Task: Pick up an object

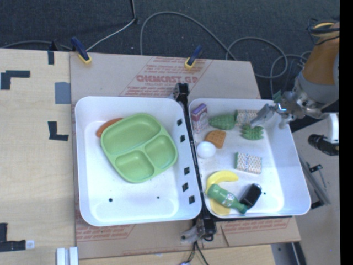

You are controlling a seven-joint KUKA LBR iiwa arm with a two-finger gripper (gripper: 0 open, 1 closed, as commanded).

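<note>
My gripper (271, 118) hangs over the upper right corner of the right bin (287, 164), open, with nothing between its fingers. Just below and left of it lies a spiky green toy (252, 132), with a patterned packet (246, 116) and a leafy green toy (222, 120) beside that. Further left stand a small purple carton (198, 116), an orange-brown piece (216, 138) and a white ball (206, 149). A patterned square pad (248, 162) lies mid-bin. At the front are a yellow banana (222, 178), a green bottle (226, 197) and a black object (251, 195).
The left bin (88, 181) holds a green divided plate (139, 147) with an orange item (106, 127) partly under its left edge. A black divider (187, 148) runs between the bins. Cables lie on the dark floor behind the bench.
</note>
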